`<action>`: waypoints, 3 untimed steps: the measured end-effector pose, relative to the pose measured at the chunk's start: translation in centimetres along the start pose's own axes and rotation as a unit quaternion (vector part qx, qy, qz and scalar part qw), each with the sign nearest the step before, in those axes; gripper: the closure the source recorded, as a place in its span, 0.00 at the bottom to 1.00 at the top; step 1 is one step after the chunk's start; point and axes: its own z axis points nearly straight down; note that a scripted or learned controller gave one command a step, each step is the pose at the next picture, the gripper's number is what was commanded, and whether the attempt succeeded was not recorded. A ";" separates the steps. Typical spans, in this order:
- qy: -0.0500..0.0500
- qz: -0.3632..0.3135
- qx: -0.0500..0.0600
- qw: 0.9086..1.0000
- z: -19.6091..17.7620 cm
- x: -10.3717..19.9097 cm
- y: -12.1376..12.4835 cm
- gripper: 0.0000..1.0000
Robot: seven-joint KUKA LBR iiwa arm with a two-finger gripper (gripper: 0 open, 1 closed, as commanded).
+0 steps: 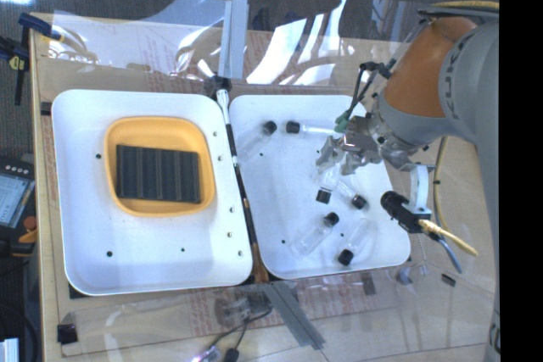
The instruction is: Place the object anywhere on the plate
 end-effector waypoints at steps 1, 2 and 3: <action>0.000 0.000 0.000 1.000 0.0 0.0 0.0 0.00; 0.000 0.000 0.000 1.000 0.0 0.0 0.0 0.00; 0.001 -0.145 0.001 0.989 0.5 -0.6 -1.3 0.00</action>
